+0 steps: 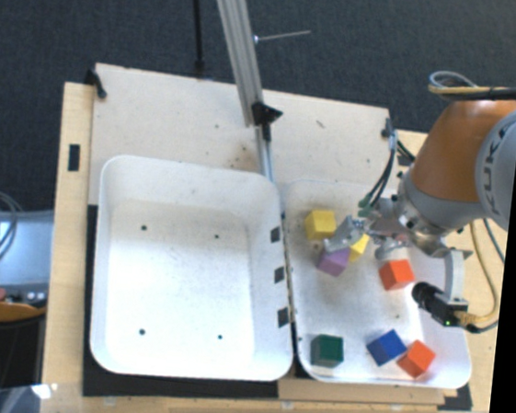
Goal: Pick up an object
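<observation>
The right bin (pixel 350 373) holds several small blocks. A yellow cube (pixel 321 224) lies near its upper left, with a purple block (pixel 332 260) just below it. A second yellow block (pixel 359 248) shows partly under my gripper (pixel 355 234), which hangs low over this cluster at the end of the grey and orange arm. An orange cube (pixel 396 274) lies just right of the gripper. Along the bin's front sit a green cube (pixel 327 350), a blue cube (pixel 387 346) and another orange cube (pixel 417 358). The arm hides part of the bin's upper right.
The left bin (pixel 107 230) stands beside the right one, and their rims meet at the middle. A slanted metal rail (pixel 243 51) rises behind the bins. A black cable and connector (pixel 441 305) hang off the wrist over the right bin's edge.
</observation>
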Controlling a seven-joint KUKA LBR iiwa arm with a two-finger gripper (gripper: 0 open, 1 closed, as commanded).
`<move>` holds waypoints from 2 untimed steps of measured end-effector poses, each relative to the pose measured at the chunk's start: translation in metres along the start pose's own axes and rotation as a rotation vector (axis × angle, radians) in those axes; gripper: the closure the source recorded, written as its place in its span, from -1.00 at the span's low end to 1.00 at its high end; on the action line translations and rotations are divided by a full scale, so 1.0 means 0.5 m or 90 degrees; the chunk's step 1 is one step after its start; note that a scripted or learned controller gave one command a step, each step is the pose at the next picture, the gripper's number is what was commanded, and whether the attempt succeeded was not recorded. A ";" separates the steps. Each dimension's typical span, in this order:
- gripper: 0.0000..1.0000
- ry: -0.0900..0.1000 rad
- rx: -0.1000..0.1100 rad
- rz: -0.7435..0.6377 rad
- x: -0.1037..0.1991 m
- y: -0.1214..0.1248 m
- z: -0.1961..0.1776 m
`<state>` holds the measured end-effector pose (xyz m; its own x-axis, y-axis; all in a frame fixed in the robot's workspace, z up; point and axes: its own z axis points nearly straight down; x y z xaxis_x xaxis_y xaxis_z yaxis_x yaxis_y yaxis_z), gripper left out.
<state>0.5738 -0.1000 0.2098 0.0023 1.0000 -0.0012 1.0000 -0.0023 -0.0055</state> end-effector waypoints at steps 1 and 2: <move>-1.00 0.000 0.000 0.000 -0.018 0.001 0.121; -1.00 -0.001 -0.003 0.000 -0.021 0.001 0.224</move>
<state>0.5739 -0.1106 0.0979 0.0024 1.0000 -0.0021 1.0000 -0.0024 -0.0012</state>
